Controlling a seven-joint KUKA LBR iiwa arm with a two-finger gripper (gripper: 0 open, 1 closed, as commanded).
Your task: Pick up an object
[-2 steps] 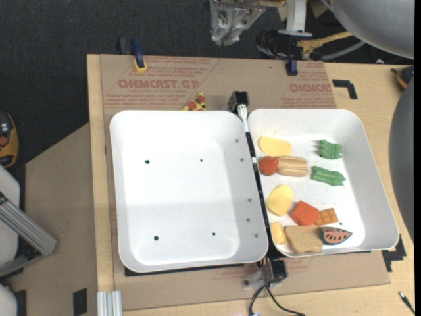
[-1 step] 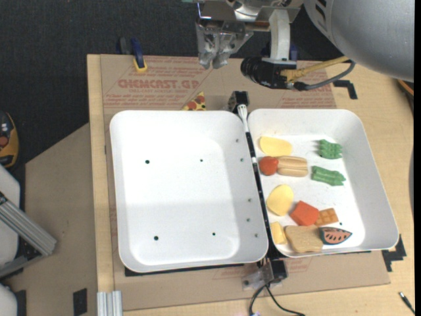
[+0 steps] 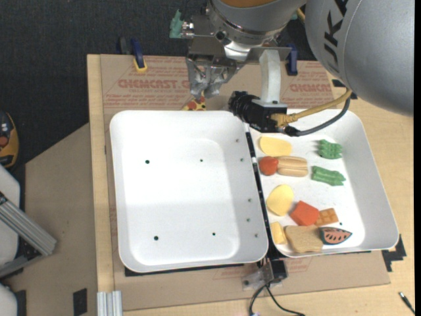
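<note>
Poised above the far edge of the table, just beyond the back rim of the left bin, the tool hangs with its metal fingers pointing down, and a small red-and-yellow piece sits right under their tips; whether the fingers are closed on it or merely above it I cannot tell. That piece lies on the brown board outside both bins. The step in hand looks like the grasp or the first lift; the next move calls for a straight rise to show whether anything comes up. Other candidates crowd the right bin: a smooth yellow oval, a hot-dog shape beside a red round piece, two knobbly green pieces, an orange block, a tan bread slice and a watermelon wedge, all looking like glossy moulded plastic.
</note>
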